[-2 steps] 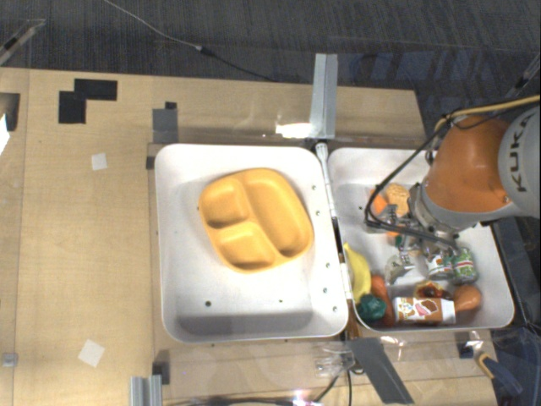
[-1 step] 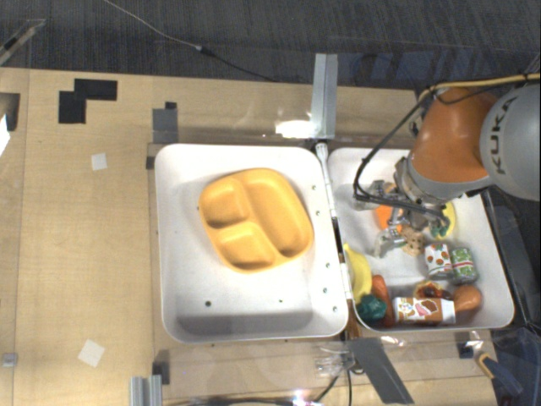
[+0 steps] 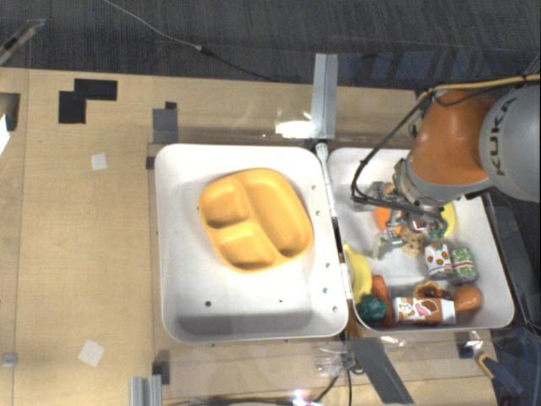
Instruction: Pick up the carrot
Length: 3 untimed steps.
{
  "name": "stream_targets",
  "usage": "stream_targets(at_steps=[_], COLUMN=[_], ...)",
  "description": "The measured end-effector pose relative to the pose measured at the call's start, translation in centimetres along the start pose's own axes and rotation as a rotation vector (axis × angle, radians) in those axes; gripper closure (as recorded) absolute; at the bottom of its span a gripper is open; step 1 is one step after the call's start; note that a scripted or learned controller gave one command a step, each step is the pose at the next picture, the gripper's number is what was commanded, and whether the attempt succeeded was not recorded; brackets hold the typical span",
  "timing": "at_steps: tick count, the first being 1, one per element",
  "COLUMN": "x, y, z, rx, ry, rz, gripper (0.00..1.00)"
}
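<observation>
One pincer (image 3: 404,237) hovers over the right bin (image 3: 499,265), its grip impossible to tell. An orange carrot (image 3: 383,216) lies just beside it; judged best, a straight descent astride it.

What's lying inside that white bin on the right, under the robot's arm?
The right white bin holds a yellow banana, small cans and a packet. The grey-orange arm covers whatever lies beneath it.

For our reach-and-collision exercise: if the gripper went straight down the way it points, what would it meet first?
Probably the orange carrot-like piece in the right bin, which lies under the gripper on its left side. The wrist hides much of that spot and depth is unclear from above, so this is a hedged guess.
</observation>
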<state>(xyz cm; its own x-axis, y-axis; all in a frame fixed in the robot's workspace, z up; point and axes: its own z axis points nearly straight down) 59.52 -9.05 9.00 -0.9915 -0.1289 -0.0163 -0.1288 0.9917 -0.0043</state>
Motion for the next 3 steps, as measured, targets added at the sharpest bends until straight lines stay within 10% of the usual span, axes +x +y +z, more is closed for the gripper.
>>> stream_targets(at_steps=[1,2,3], x=[-1.5,-1.8,-0.7], y=[0.5,0.6,5.9], z=[0.1,-1.3,-9.9], rx=[-0.001,0.001,-0.004], ry=[0.003,-0.006,0.001], rz=[-0.049,-0.054,-0.274], gripper=[0.0,1.0,1.0])
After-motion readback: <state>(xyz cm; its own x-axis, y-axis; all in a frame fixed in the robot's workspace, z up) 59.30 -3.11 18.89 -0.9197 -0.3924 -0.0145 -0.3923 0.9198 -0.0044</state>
